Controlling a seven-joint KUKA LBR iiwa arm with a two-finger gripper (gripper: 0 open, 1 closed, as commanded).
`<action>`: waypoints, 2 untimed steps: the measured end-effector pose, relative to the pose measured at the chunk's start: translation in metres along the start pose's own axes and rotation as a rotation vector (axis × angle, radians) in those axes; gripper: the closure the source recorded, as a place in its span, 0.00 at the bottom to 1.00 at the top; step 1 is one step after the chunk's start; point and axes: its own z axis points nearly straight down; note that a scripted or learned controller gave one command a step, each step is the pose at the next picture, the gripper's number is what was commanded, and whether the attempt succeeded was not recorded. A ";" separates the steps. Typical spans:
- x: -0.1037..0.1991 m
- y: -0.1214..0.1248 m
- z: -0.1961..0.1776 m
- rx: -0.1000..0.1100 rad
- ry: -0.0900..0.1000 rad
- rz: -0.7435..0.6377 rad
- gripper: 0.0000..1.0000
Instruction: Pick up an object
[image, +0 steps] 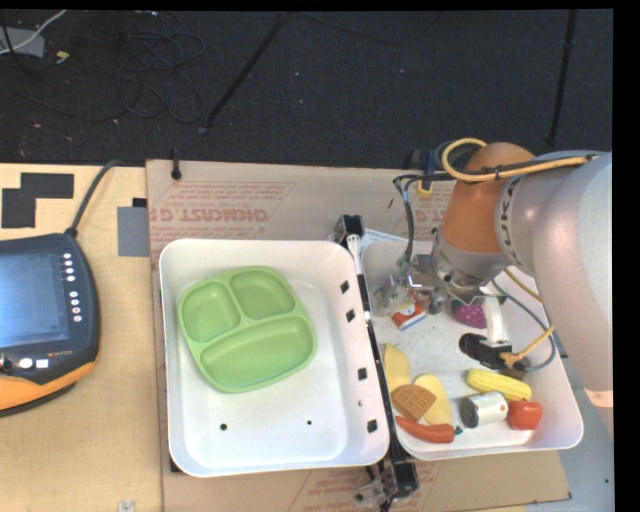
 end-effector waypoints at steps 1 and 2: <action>0.001 0.001 -0.011 0.000 0.002 -0.001 1.00; 0.048 -0.030 -0.106 -0.006 0.002 -0.005 1.00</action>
